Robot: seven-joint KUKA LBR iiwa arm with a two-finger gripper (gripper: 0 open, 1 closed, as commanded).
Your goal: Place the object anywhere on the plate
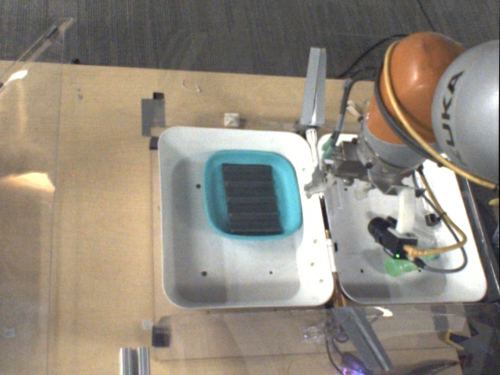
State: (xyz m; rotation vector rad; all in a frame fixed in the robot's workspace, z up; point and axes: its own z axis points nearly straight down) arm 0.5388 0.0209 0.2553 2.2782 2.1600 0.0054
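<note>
the worktop (86, 225) is pale wood, with glare patches along its left side. two shallow white bins sit on it side by side, their rims touching: the left bin (180, 280) and the right bin (461, 287). a grey metal bracket (315, 88) stands at the far edge where the bins meet. a small black block (158, 98) sits near the left bin's far corner, another black block (160, 336) near its front corner. dark grey carpet (195, 14) lies beyond the worktop.
</note>
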